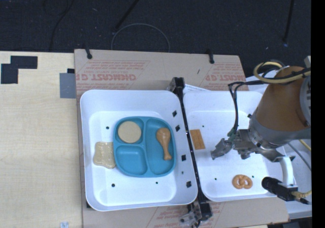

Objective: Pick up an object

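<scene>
My gripper hangs low over the right bin, near its middle, with the grey and orange arm reaching in from the right. A flat brown cracker lies just left of the gripper, near the bin's left wall. A small pretzel rests by the bin's front edge, below and right of the gripper. I see nothing held in the gripper.
The left bin holds a blue divided tray with a round cookie and a drumstick. A piece of toast lies left of the tray. A black divider separates the bins.
</scene>
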Controlling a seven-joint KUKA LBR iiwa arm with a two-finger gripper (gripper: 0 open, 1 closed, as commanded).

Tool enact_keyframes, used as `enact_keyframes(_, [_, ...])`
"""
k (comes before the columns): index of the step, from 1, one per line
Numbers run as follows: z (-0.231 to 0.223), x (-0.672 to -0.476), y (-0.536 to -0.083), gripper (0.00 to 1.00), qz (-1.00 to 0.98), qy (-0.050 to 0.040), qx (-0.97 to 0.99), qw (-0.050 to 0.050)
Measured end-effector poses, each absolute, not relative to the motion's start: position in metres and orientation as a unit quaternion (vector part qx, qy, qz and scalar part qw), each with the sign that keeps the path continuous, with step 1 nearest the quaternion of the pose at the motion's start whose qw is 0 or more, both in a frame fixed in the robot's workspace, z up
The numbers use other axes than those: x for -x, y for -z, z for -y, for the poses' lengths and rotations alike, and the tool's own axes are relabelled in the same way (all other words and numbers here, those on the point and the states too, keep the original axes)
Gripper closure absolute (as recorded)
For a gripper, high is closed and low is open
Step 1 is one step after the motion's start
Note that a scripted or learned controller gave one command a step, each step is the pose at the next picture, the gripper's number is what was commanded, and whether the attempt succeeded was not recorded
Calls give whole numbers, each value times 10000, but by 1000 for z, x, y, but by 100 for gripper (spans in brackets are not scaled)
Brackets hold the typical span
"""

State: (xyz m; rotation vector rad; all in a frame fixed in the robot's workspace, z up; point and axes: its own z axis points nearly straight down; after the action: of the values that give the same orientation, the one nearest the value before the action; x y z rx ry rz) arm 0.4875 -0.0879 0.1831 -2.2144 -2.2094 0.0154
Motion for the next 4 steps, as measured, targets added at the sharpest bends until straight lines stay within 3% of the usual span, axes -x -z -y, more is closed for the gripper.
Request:
enact_keyframes(1, [88, -490, -188, 0, 7069, -14, 7073, 23])
enact_keyframes(3, [86, -481, -86, 0, 7070, -11, 7072, 20])
enact_keyframes(4, [88, -482, -98, 100, 7045, -4, 7097, 17])
